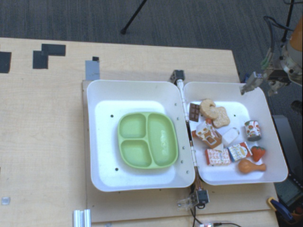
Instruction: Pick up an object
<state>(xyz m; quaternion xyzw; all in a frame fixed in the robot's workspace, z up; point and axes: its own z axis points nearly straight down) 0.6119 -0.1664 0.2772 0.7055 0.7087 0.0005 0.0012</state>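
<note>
Colours on the bench
Pale green plate (147, 141) in a white bin (102, 126) — orange drumstick (250, 166), tan cookies (214, 112), brown chocolate bar (194, 111).

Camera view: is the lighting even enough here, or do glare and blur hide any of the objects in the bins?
Camera view: light is bright and fairly even; the left bin is washed out to near-white around the green divided plate, which stays readable. The right bin's small toys look soft, their printing illegible. The gripper at that bin's far right corner is blurred, its fingers indistinct.

Glossy white plastic bins (137, 91), a smooth green tray (147, 140) — plastic, seemingly — on matt pale wood bench (42, 141).
</note>
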